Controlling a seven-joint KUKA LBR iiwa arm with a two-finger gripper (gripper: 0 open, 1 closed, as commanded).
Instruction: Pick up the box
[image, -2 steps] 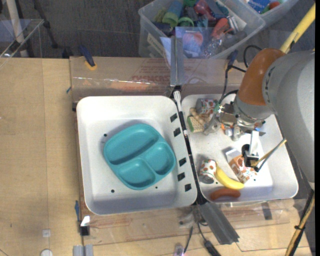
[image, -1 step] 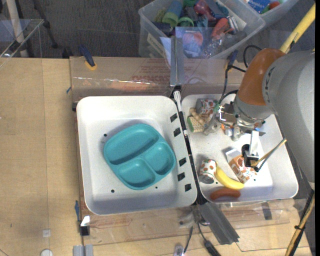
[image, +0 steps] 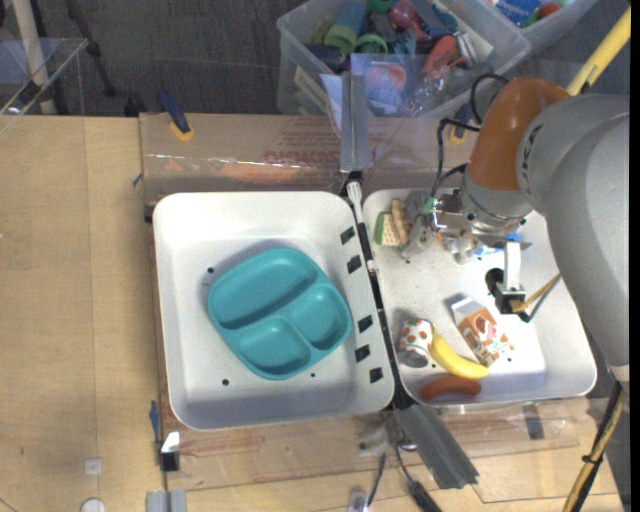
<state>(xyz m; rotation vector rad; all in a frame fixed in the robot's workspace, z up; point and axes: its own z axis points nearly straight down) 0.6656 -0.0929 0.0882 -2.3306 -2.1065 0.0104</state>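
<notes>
The box (image: 478, 332) is a small white and orange carton lying flat in the right bin (image: 560, 345), toward its front. My gripper (image: 449, 236) hangs over the back of that bin, roughly a hand's width behind the box and apart from it. Nothing shows in its grasp. The grey arm with the orange band comes in from the upper right.
A banana (image: 458, 359) touches the box's front left. Nearby lie a small round pastry (image: 415, 336) and a red sausage (image: 450, 388). A sandwich piece (image: 393, 226) sits at the back left of the right bin. A teal divided plate (image: 278, 312) lies in the left bin (image: 180, 380).
</notes>
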